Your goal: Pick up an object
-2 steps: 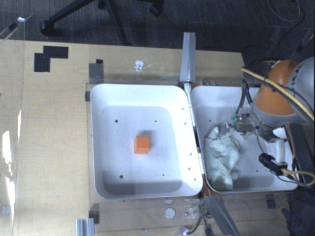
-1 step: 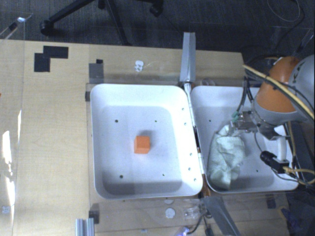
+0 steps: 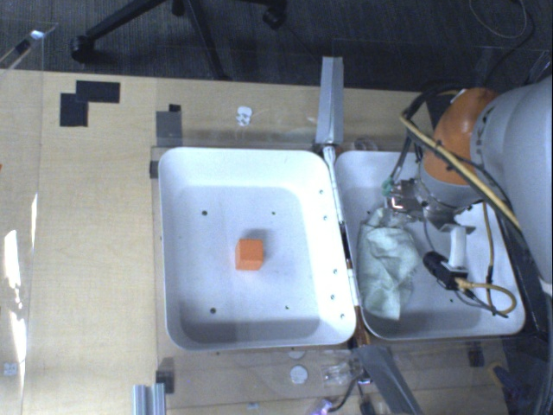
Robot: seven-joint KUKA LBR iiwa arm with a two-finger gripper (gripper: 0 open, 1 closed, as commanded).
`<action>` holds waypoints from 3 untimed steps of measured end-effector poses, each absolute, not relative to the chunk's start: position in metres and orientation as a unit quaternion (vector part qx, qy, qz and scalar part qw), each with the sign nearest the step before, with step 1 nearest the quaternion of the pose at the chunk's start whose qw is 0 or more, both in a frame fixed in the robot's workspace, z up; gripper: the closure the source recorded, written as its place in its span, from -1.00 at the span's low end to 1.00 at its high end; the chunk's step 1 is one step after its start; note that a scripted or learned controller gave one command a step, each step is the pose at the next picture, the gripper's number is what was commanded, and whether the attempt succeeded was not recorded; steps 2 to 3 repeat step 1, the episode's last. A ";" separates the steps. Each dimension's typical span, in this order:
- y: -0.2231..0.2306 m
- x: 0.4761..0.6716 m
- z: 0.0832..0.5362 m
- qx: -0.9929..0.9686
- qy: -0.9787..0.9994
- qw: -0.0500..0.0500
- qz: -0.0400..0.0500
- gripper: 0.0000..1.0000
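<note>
Orange cube (image 3: 250, 254) mid left bin (image 3: 186, 175), alone, crumpled pale cloth (image 3: 385, 262) in right bin (image 3: 510, 318) by the divider, gripper (image 3: 396, 206) low over cloth's top end, grip state can't tell, no legible labels or writing

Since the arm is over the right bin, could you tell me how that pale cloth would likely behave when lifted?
The cloth looks crumpled and folded, so it is probably floppy and would drape from the gripper. It likely weighs little. A pinch may catch just one fold.
</note>
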State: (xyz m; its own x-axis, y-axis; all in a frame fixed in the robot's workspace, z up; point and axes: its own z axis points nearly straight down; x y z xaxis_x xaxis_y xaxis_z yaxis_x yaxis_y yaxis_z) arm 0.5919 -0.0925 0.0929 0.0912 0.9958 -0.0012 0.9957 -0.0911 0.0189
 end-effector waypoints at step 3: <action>-0.055 0.670 0.186 0.764 0.645 0.002 0.002 1.00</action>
